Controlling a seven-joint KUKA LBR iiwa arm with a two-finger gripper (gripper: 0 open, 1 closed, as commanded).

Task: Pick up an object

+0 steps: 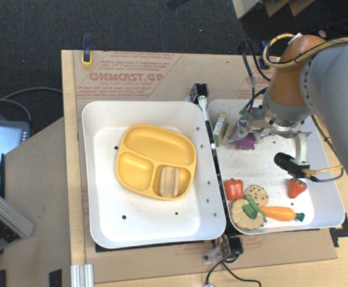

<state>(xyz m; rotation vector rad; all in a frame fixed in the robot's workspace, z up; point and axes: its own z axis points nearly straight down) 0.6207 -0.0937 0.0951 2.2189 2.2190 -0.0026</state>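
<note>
The arm reached into the right bin [335, 211], its gripper [246, 130] low at the far left corner over a purple toy [244, 141]. Whether anything was pinched, I couldn't tell. Looked like the grasp step; next, a clean lift.

A purple toy [244, 141] lies at the far left of the right bin [329, 211], just beside a pale wrapped bar [219, 128]. Toward the near side lie a red pepper [234, 189], a speckled cookie [256, 193], a strawberry [297, 188] and a carrot [278, 213] — the carrot flat, pointing left-right.
</note>
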